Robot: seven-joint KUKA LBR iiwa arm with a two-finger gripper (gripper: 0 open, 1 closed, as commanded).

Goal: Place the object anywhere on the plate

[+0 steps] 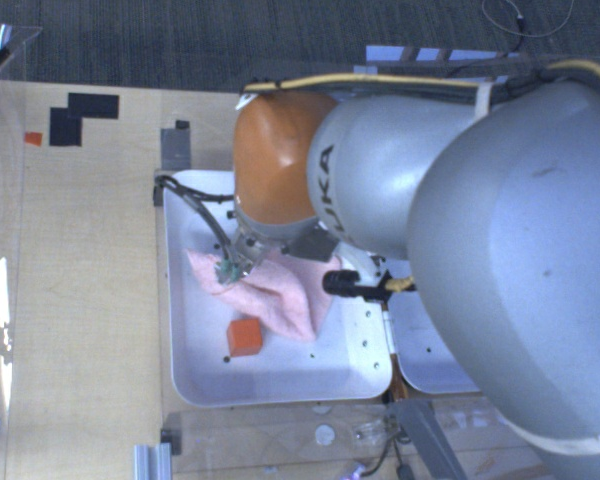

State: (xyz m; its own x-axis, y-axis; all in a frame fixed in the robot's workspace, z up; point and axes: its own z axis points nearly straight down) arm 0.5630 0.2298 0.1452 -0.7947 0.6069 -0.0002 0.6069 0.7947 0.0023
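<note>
A crumpled pink cloth [280, 303] lies in the middle of the left white bin [180, 358]. An orange-red block [245, 337] sits just in front of the cloth's near edge, on the bin floor. My gripper [228, 268] hangs low over the cloth's left end, at or very near its surface. The orange wrist band and grey arm above it hide the back of this bin.
The big grey arm covers most of the right bin [435, 373]. On the wooden bench to the left are black angular marks [80, 118] and a small orange square [32, 139]. The left bin's front left corner shows bare floor.
</note>
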